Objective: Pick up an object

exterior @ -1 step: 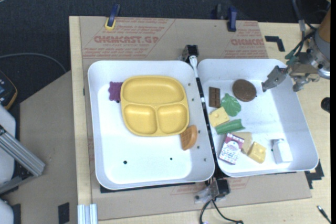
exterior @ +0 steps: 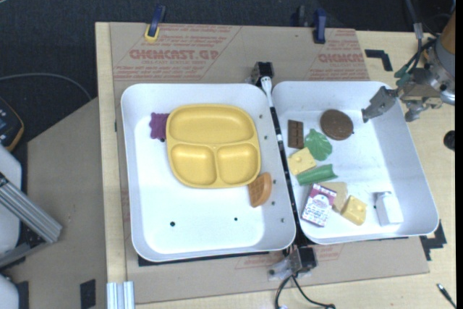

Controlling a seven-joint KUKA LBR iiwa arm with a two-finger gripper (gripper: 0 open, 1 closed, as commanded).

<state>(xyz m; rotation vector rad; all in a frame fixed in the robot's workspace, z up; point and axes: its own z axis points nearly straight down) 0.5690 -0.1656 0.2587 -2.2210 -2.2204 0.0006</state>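
Hovering at the right bin's [exterior: 416,155] far edge, my gripper [exterior: 377,106] carries nothing; I cannot tell how it is set. The nearest candidate, a brown disc [exterior: 336,124], lies just left of it and slightly nearer the camera, apart from the green pieces [exterior: 317,144]. I judge a short leftward shift, then a straight descent centred on the disc, best.
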